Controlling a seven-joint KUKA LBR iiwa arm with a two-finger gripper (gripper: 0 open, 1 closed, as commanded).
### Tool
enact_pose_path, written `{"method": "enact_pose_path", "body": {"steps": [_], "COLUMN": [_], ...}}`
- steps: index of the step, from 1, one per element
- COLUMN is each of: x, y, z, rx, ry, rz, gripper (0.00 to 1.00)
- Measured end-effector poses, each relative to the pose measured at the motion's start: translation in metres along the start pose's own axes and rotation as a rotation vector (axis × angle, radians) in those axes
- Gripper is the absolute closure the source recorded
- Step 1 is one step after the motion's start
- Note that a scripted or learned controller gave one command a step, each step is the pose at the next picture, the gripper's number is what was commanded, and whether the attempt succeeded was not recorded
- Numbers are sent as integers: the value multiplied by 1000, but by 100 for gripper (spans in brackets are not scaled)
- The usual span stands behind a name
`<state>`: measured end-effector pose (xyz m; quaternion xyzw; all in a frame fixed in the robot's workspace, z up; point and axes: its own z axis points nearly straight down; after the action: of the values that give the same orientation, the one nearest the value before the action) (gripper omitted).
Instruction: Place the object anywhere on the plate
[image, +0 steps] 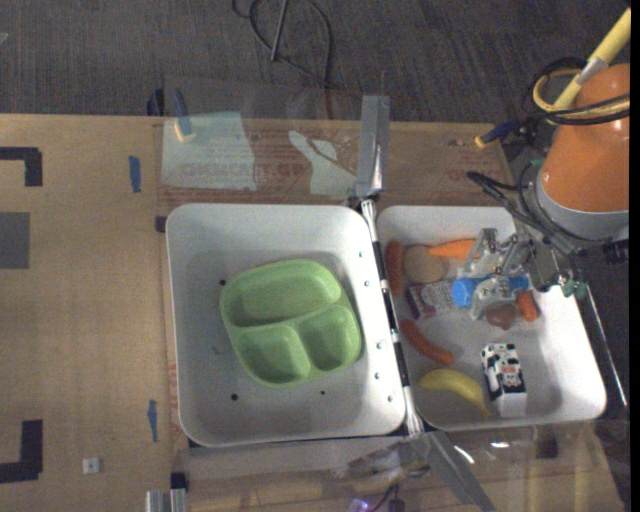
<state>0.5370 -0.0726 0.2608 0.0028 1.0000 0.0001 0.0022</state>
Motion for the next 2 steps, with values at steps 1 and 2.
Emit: {"method": "enact_pose_path", "body": {"steps": [1,2], "x": [-39,-47], "y": [-6,-4], "z": [-117,-77], "rx": [0,0], "ry": [-5,-1], "rz": [-2,-82], "gripper": [100,100]}}
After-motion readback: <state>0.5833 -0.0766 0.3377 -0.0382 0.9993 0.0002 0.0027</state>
